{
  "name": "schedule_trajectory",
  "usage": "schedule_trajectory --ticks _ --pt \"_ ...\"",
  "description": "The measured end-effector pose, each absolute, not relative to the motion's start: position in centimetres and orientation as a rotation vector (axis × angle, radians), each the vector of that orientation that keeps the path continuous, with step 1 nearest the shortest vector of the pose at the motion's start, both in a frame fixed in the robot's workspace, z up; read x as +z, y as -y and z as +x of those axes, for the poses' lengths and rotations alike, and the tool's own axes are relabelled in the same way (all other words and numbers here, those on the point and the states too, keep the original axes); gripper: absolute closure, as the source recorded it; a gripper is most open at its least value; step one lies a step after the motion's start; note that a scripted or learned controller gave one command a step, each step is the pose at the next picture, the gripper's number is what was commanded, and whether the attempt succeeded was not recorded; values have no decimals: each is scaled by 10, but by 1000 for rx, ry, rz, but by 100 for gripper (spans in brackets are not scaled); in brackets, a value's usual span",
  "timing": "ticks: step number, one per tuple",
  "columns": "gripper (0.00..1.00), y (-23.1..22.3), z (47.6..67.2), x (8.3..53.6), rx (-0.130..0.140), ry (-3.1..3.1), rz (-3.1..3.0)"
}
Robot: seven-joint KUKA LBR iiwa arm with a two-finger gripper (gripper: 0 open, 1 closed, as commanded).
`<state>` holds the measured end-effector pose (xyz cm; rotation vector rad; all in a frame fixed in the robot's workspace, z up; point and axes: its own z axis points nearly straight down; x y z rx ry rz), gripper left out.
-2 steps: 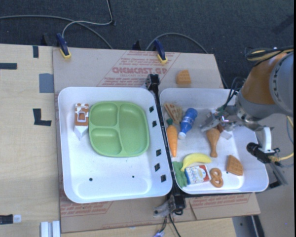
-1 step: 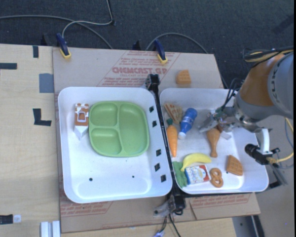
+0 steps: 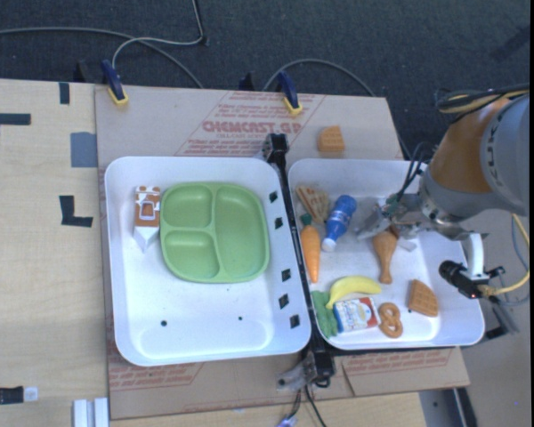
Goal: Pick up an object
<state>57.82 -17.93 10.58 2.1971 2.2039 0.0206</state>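
Note:
The right bin [image 3: 454,327] holds several toy foods. Among them are a brown drumstick [image 3: 385,254], a blue bottle [image 3: 338,218], an orange carrot [image 3: 311,252], a yellow banana [image 3: 353,287], a pretzel [image 3: 391,318], an orange wedge [image 3: 421,299] and a small red and white carton [image 3: 354,315]. My gripper [image 3: 384,218] reaches in from the right and sits low in this bin. It is just above the drumstick's upper end and right of the bottle. Whether it touches the drumstick cannot be made out.
The left bin [image 3: 196,327] carries a green divided plate [image 3: 215,231] with a small orange and white box [image 3: 146,212] at its left. A tan waffle piece [image 3: 311,201] lies by the divider. An orange block [image 3: 331,140] rests on the cardboard behind the right bin.

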Motion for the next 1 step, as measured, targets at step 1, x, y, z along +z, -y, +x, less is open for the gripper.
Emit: schedule_trajectory --ticks 1 --pt "0 157 564 88 0 -2221 2219"
